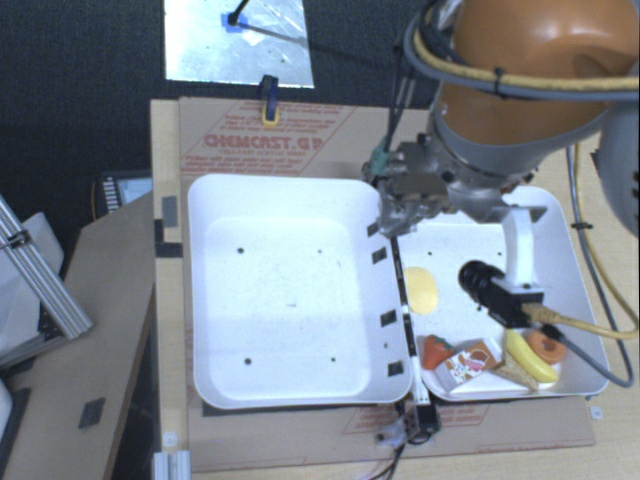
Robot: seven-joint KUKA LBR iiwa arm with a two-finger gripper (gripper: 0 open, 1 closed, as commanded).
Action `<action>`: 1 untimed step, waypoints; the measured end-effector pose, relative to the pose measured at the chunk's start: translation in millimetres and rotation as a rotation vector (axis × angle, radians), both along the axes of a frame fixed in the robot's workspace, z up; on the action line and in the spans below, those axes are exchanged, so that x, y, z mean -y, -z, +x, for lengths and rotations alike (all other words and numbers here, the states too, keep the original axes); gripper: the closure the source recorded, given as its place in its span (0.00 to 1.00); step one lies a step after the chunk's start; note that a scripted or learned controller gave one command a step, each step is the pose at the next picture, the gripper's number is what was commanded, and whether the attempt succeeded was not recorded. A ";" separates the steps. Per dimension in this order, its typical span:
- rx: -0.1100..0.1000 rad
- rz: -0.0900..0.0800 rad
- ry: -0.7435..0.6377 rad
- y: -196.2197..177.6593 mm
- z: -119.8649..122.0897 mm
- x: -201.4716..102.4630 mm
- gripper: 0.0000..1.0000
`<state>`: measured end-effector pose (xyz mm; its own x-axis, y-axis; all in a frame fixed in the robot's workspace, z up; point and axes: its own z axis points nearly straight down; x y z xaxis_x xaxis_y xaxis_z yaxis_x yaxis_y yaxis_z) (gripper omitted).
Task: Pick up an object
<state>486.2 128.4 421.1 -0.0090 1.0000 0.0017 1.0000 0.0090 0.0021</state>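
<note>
Several small objects lie in the right bin [560, 230]. A yellow rounded piece [421, 291] sits near the bin's left wall. Along the front edge are a red piece [437, 351], a small white and red carton [468, 363], a yellow banana [530, 358] and an orange-brown piece [546, 346] resting on it. My gripper [397, 211] hangs over the back left corner of the right bin, at the wall shared by the two bins, well behind the objects. The arm's orange band [535, 38] and grey wrist cover the back of that bin.
The left bin [285, 288] adjoins the right one along black clips [390, 318]. A black cylinder on a white bracket [492, 288] hangs from the wrist over the right bin, trailing a yellow cable [580, 323]. Printed cardboard [265, 138] and a foil sheet [238, 28] lie behind.
</note>
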 end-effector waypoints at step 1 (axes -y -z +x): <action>-0.002 0.000 -0.002 14.2 -0.4 -68.6 1.00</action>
<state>485.8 197.0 407.0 -0.0114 0.9999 0.0020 0.9999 0.0114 -0.0001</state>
